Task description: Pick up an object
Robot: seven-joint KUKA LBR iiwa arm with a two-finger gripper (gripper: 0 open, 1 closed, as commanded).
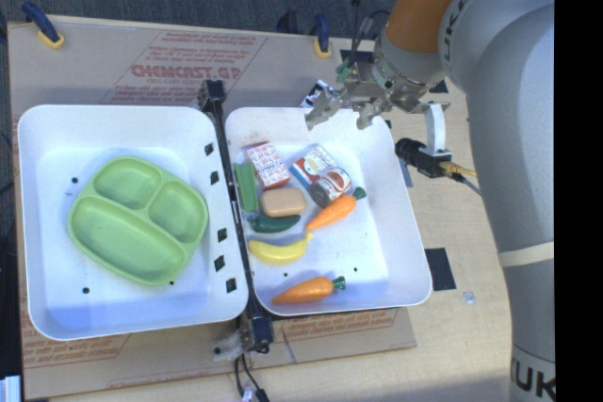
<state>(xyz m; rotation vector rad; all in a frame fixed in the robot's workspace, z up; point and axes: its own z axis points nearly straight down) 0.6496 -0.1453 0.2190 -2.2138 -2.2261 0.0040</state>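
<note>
- The jaws [344, 111] hang over the far rim of the right bin [400, 231], near its upper left corner. The two fingers look spread apart with nothing between them, though they are small and partly in shadow.
- Just above them sits the grey wrist, then the orange band [424, 0], and the thick grey arm [513, 108] runs down the right side of the view.
- Nearest things below the jaws: a red and white carton [268, 165] and a small packet with orange and blue print [320, 168], lying side by side in the upper part of the right bin.
- Under those, a tan block like a slice of bread [284, 203] lies against a dark green piece [275, 224], with a green strip [247, 187] along the bin's left wall.
- A small carrot [334, 211] lies slantwise, touching the packet's dark lower corner.
- A yellow banana [279, 249] curves just below the dark green piece, and a larger carrot [304, 290] lies apart near the bin's near edge.
- All these pieces are crowded together in the left half of the bin; its right half is bare white floor.
- The left bin [42, 202] holds a green divided plate [138, 219], well apart from the jaws.
- Both bins rest on a printed cardboard sheet [179, 61] on the surface, with a blue clamp [42, 24] at its far left corner.
</note>
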